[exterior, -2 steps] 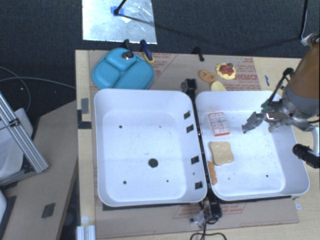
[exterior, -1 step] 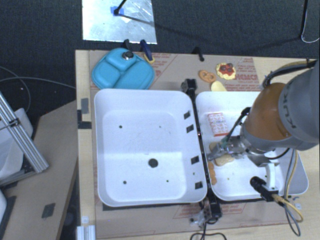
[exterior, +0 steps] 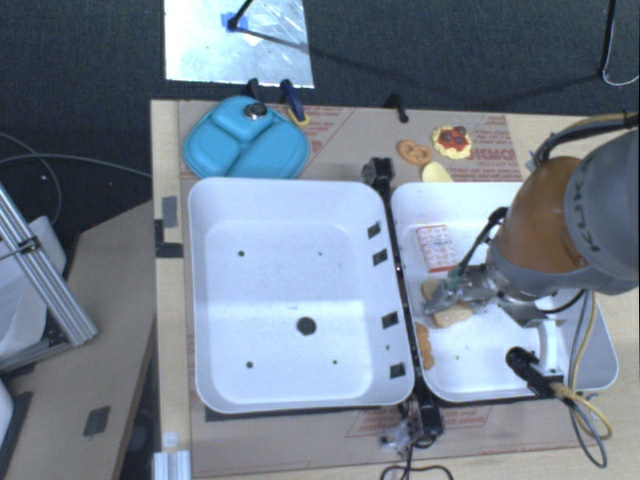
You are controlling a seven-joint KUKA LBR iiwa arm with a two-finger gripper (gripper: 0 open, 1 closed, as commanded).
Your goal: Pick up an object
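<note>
Dark carpet surrounds the desk. Inside the right bin [exterior: 470, 383], a tan bread-like piece [exterior: 450, 317] lies just left of the hand [exterior: 447, 293], long axis left-right; whether its fingers pinch it, I cannot tell.

A blue divided dish [exterior: 247, 140] sits at the counter's [exterior: 330, 133] far left corner. Along the far edge lie a small pretzel-shaped piece [exterior: 413, 152] and a round red-topped piece [exterior: 452, 141].
</note>
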